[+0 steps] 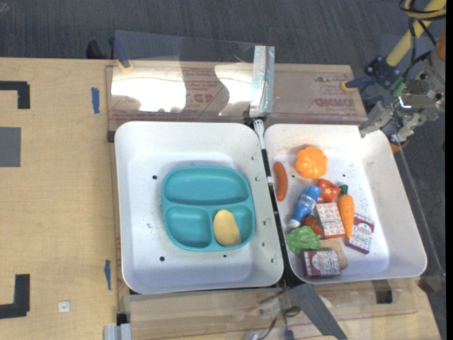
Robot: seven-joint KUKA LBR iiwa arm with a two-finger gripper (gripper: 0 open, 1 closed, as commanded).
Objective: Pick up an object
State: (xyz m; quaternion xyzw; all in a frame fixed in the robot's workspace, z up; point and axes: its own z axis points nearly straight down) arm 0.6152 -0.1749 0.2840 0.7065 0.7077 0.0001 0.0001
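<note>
I see my gripper parked at the two o'clock corner of the right bin, and whether it is open or shut I cannot tell. Nothing is picked yet: the orange pumpkin, carrot and blue bottle lie untouched, grasp still ahead.

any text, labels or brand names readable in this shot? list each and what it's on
Cardboard sheet behind the bins: red print, seemingly upside down, too blurred to read.
Small cartons in the right bin: red-and-white label print, too small to read.
Blue bottle: label too small to read.
No text can be read for certain.
</note>
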